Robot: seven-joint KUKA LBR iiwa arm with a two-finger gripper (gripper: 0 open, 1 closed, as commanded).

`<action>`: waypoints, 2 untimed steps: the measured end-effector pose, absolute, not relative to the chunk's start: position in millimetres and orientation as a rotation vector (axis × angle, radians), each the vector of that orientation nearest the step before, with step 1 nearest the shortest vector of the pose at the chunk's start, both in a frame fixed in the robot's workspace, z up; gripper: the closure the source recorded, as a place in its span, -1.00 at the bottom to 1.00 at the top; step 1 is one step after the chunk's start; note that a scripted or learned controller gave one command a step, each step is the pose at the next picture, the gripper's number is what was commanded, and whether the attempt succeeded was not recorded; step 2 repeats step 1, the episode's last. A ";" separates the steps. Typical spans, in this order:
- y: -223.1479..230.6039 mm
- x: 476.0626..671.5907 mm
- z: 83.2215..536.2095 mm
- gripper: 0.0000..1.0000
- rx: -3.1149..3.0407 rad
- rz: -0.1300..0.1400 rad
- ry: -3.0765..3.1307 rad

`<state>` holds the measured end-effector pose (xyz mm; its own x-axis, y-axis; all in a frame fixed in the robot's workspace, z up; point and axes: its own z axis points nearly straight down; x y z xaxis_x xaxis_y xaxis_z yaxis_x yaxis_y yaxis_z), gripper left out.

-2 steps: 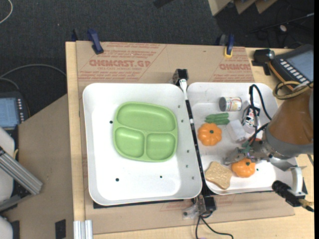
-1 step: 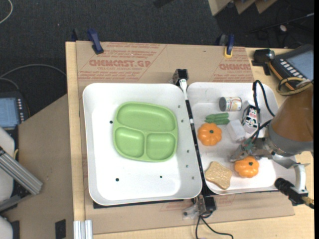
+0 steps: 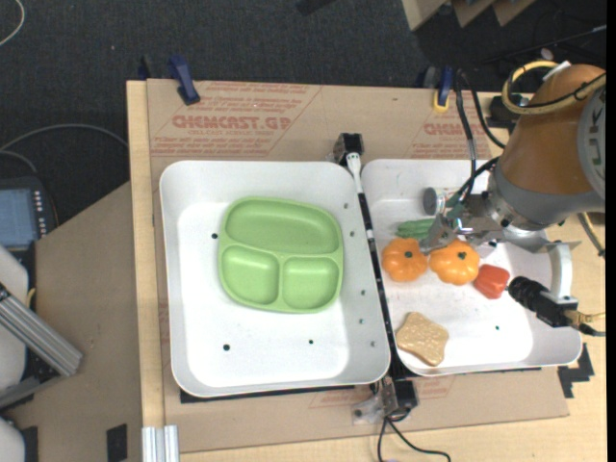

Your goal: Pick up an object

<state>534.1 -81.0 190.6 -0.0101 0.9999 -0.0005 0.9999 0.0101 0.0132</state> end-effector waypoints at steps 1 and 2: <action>-6.2 507.6 184.2 1.00 2.217 0.001 2.235; -6.2 507.6 184.2 1.00 2.217 0.001 2.235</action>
